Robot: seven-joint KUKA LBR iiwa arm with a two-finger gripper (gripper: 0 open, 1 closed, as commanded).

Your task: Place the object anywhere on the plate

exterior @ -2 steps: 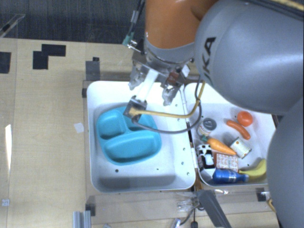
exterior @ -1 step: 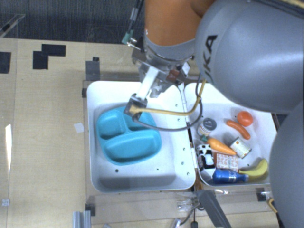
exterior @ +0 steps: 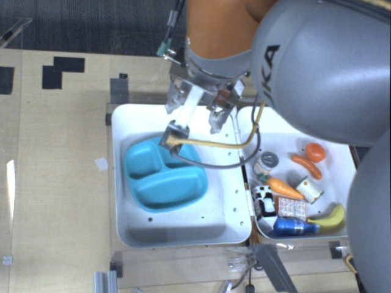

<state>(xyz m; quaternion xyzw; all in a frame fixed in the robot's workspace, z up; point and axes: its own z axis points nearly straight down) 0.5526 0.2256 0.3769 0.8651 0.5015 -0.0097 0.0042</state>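
Observation:
A blue divided plate [exterior: 165,177] lies in the left white bin [exterior: 229,194], toward its left side, with nothing on it. My gripper [exterior: 196,110] hangs over the back of that bin, just above the plate's far right corner. Its two fingers [exterior: 175,99] stand apart, open, and I see no object held between them. A yellow hose [exterior: 214,145] runs from the wrist across the plate's back edge. The loose objects all lie in the right bin [exterior: 287,124].
The right bin holds several items: an orange ball [exterior: 314,151], a carrot [exterior: 284,188], a small can [exterior: 267,160], a banana [exterior: 330,217], a blue bottle [exterior: 293,227] and a red-and-white box [exterior: 292,207]. The grey arm looms over the upper right.

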